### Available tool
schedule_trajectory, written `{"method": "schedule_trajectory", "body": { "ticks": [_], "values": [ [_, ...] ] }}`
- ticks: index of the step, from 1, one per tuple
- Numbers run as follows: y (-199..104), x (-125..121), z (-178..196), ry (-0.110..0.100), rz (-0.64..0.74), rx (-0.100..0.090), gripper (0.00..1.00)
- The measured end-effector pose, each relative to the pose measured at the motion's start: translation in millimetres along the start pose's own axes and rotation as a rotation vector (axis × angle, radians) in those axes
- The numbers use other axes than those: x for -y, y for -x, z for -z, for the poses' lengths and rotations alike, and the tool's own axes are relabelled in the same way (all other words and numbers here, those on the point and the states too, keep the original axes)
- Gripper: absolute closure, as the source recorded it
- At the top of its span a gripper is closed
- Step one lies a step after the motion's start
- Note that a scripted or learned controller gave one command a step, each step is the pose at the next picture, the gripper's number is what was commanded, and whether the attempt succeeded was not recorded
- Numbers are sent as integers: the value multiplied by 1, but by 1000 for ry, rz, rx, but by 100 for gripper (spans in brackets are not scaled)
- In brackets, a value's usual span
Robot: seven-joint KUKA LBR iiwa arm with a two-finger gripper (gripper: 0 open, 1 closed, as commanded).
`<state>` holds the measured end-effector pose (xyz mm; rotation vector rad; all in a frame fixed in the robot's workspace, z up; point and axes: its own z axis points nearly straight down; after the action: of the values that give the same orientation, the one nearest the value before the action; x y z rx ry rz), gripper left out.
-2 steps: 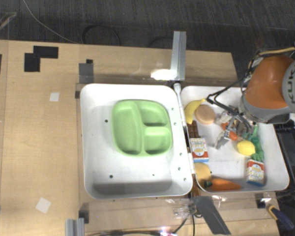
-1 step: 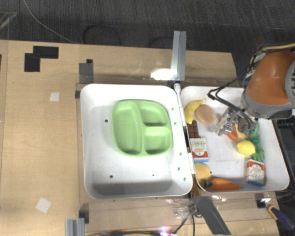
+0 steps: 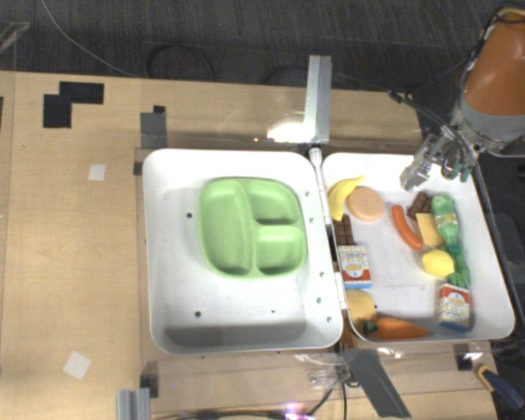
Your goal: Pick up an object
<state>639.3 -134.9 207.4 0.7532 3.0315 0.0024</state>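
I see two bins side by side, tray (image 3: 249, 226) in the left bin (image 3: 171, 322), food in the right bin (image 3: 499, 309), banana (image 3: 339, 195) far left, carrot (image 3: 401, 328) near edge, lemon (image 3: 437, 262) right of carton (image 3: 354, 265), gripper (image 3: 437, 166) above far right corner.

The scene was viewed by one fixed camera, set above the counter (image 3: 61, 261) and tilted downward. Both white bins (image 3: 166, 234) were taken in from moderate height, the arm (image 3: 503, 68) entering from the right.
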Motion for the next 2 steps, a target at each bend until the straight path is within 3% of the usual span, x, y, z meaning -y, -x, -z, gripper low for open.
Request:
{"method": "schedule_trajectory", "body": {
  "ticks": [1,2],
  "values": [
    [-75,-79,6,-1,-118,-11,100],
    [-43,-103,-7,-2,-79,-9,100]
  ]
}}
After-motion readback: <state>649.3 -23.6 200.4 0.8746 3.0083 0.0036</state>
